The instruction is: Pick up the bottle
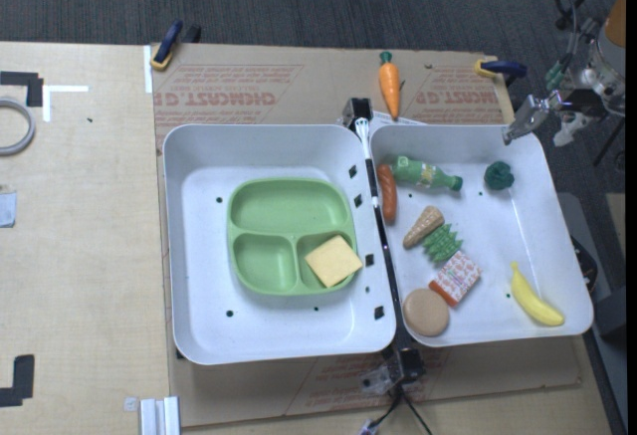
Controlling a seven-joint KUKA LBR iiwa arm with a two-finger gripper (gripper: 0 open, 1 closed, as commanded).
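The green bottle [426, 174] lies on its side near the back of the right bin [557, 224], its neck pointing right. My gripper [537, 131] hovers above that bin's back right corner, to the right of the bottle and well apart from it. Its fingers are open with nothing between them.
Around the bottle lie a sausage [387, 192], a broccoli [499, 175], a cone [423, 224], a green leafy piece [442, 244], a red packet [456, 277], a bun [426, 312] and a banana [535, 299]. The left bin [189, 224] holds a green divided plate [269, 214] with cheese [332, 261]. A carrot [388, 85] lies behind the bins.
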